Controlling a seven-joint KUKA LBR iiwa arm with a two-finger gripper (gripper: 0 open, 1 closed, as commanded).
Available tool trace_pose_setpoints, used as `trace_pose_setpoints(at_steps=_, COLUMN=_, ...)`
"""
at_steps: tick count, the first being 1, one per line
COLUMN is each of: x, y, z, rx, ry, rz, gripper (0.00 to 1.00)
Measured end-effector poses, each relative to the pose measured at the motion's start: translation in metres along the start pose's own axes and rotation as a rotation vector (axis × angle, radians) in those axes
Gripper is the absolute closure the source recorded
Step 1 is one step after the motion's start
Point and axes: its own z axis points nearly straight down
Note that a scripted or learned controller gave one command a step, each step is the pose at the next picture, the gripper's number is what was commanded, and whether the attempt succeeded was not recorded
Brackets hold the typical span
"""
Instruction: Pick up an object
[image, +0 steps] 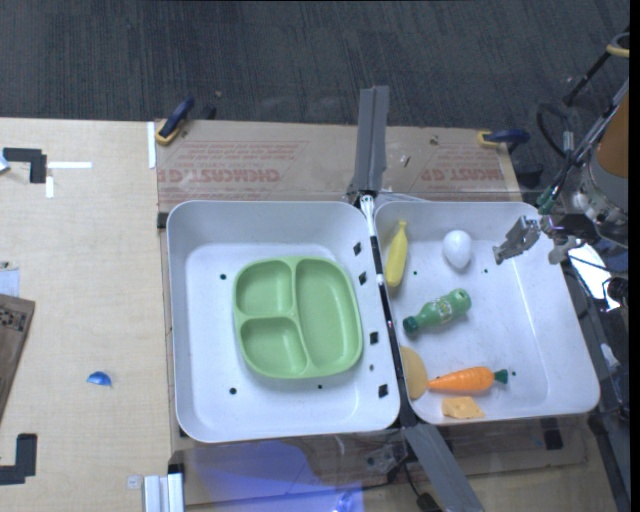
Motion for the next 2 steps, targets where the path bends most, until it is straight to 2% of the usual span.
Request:
trace_pose_setpoints(at_steps=1, x=-0.014, y=-0.046, z=0.104, rx=0.0, ry=0.001, rz=0.159, gripper=0.0)
trace_pose_setpoints(at_steps=2, x=0.023, y=0.0, z=0.153, rx=-0.002, ry=0.0, rz=-0.014, gripper=0.0)
